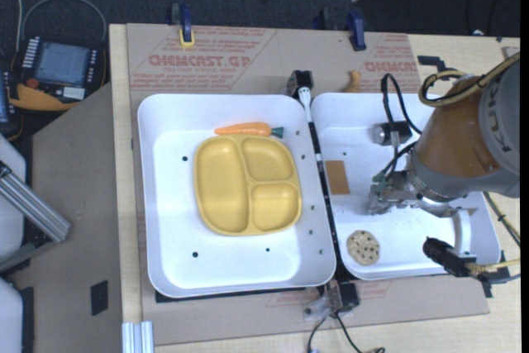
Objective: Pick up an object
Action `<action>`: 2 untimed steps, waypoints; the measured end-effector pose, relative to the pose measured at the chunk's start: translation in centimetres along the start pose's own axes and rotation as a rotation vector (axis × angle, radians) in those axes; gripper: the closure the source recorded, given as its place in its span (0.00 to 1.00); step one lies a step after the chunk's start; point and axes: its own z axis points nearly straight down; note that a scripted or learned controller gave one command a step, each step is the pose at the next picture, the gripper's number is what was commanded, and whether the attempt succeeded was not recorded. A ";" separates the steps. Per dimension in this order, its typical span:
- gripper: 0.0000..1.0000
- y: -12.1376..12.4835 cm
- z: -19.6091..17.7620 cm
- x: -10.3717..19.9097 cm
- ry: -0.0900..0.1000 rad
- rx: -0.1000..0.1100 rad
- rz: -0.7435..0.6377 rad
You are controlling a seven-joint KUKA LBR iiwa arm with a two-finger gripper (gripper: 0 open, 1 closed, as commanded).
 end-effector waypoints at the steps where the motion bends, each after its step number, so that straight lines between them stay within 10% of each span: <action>1: 1.00 0.0 -4.2 -0.1 -0.002 -0.003 -0.002; 2: 1.00 -0.4 -8.6 -0.2 -0.002 -0.003 -0.002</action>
